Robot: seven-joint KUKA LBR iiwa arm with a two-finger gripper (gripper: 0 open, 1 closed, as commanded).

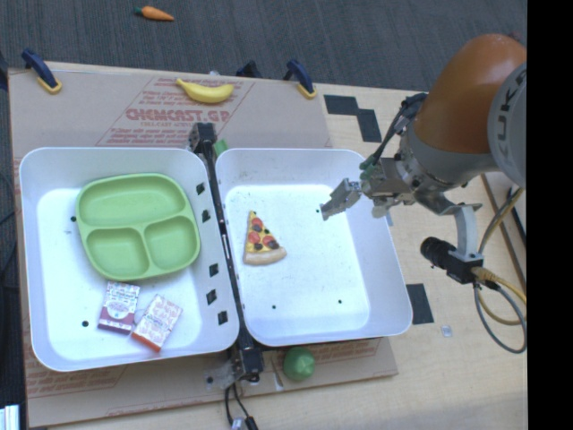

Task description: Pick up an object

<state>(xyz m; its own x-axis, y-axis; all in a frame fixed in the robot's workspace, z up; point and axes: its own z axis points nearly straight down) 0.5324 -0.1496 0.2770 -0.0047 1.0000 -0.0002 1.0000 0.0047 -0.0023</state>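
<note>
- A blue clamp grips the cardboard sheet at its 10 o'clock corner; beyond it, on the dark floor, lies a small orange carrot.
- The left bin holds a green divided plate in its upper half, and at 6 o'clock from that plate two small packets lie side by side, nearly touching.
- A yellow banana rests on the cardboard at 12 o'clock from the seam between the bins, just beside a black clip on that seam.
- The right bin holds a pizza slice near its left wall, tip pointing to 12 o'clock and crust at 6 o'clock. It lies flat on the bin floor, untouched.
- A green ball sits outside the right bin, at 6 o'clock from it, on the cardboard edge.
- A second blue clamp is at the sheet's far edge, at 12 o'clock from the right bin.
- The gripper hangs over the upper right part of the right bin, at 2 o'clock from the pizza slice and well apart from it; I cannot tell its opening, and nothing shows in it.
- The arm reaches in from 3 o'clock, its orange band high over the bin's right rim and the wrist angled down toward 9 o'clock.
</note>
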